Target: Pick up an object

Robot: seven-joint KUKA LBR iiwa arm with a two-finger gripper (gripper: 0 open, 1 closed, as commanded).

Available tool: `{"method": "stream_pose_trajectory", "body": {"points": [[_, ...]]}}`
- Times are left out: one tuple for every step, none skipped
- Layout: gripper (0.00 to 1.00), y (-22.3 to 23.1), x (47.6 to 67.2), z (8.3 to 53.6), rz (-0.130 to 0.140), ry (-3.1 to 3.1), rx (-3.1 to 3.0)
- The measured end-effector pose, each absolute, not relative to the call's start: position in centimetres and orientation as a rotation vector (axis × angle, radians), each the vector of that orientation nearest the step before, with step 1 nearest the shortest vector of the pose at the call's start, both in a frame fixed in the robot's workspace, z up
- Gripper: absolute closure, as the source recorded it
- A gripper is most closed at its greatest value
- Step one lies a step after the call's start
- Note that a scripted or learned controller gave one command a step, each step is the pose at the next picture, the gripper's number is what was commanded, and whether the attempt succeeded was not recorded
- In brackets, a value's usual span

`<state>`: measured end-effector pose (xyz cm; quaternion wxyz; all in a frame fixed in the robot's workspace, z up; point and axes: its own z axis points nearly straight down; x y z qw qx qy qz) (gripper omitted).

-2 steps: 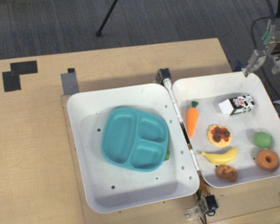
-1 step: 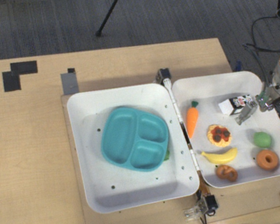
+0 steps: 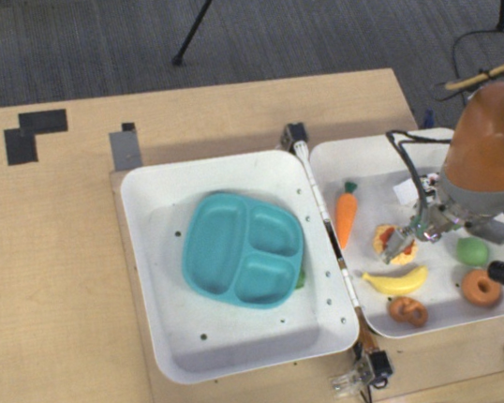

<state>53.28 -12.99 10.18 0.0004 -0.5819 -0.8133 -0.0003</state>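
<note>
The pincer [image 3: 400, 248], grip state indeterminable, hung over a small red-and-yellow plastic toy [image 3: 389, 239] at right of frame. The toy looked light, rigid, and slippery; grasp across its middle.

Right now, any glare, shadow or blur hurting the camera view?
Camera view: even light, no strong glare on the bins; soft shadow under the teal plate; the gripper and the small item by it are smeared, too soft to identify; carrot and banana read clearly.
</note>
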Motion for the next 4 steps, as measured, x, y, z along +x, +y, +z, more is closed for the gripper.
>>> {"method": "stream_pose_trajectory", "body": {"points": [[0.00, -10.3, 49.1, 8.8, -0.008, -2.612, -1.771], [1.00, -10.2, 49.3, 9.9, -0.012, -2.617, -1.771], [1.00, -9.2, 49.0, 8.8, -0.007, -2.470, -1.961], [1.00, -9.8, 49.1, 8.8, -0.012, -2.563, -1.831]]}}
